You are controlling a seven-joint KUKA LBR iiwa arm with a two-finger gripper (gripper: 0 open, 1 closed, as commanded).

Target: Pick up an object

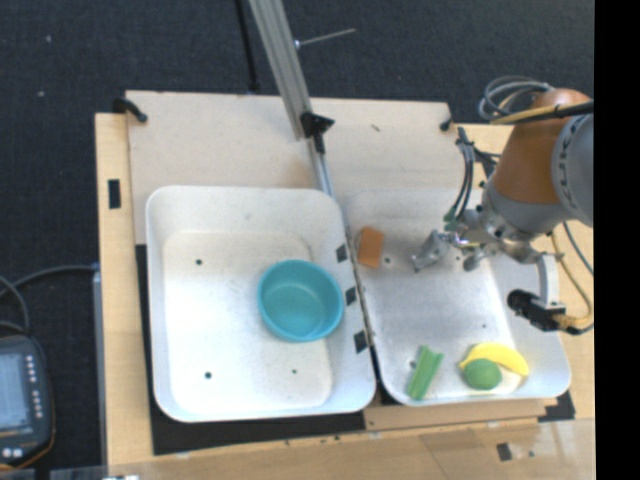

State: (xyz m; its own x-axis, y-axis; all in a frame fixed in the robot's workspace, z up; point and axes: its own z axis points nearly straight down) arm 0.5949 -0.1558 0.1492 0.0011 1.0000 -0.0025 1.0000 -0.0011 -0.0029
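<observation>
The gripper [428, 256] hangs over the right bin [450, 313] with fingers slightly apart and nothing between them. A small orange block [369, 247] lies just beside it; a smooth green stick [424, 372], a yellow banana [500, 358] and a round green ball [482, 374] rest near the front rim.

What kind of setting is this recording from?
Probably a robotics lab grasping bench: a robot arm reaches over two white bins holding a teal bowl and small toys, and a control pendant lies on the dark carpet.
</observation>
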